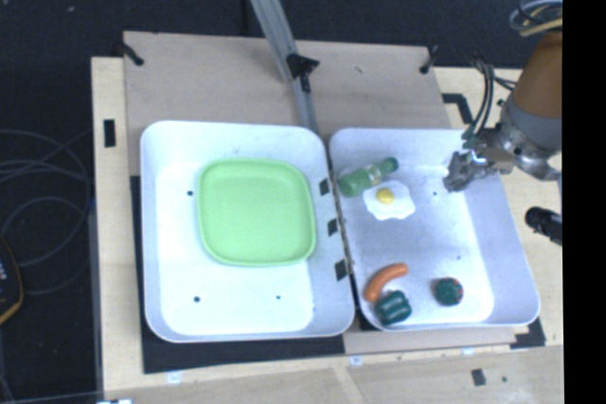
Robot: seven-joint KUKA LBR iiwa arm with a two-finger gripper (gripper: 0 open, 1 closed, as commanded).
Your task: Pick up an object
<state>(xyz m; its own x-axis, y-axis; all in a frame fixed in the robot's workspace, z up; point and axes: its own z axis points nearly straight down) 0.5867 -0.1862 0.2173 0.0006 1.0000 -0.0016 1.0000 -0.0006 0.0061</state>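
The right bin [492, 232] holds a green bottle [365, 176], a fried egg toy [389, 201], an orange sausage [386, 278], a dark green block [394, 306] and a small green round piece [448, 291]. My gripper [461, 171] hangs over the bin's upper right part, to the right of the egg and apart from it. Nothing shows between its tips.
The left bin [170, 203] holds a light green square plate [256, 211]. A grey slanted post [270, 5] rises behind the two bins. Cables run by the arm at the right edge.
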